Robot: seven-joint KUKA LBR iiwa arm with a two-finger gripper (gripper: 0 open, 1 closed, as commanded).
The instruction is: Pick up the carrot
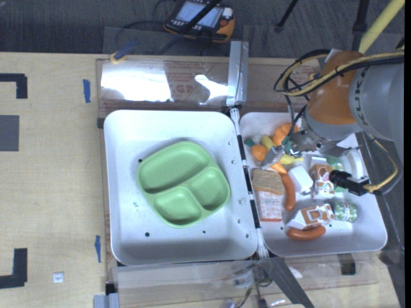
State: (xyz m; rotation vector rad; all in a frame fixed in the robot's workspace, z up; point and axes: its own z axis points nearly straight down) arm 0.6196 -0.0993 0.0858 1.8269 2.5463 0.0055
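Pincer [294, 147] low in right bin [372, 233], among cluttered items; finger opening cannot tell, grip cannot tell. Carrot [281, 134] just beside pincer, on its upper left. Green plate [183, 182] far left.

Two bins sit side by side on the bench [51, 172]. The left bin [128, 236] holds a divided tray [183, 183] at its middle. The right bin [366, 233] holds a clutter of small items: a carrot [281, 134] at the far left, sausages [306, 233] nearer. The arm [359, 98] reaches in over the right bin's far side. A handheld device [199, 18] lies beyond the bins.
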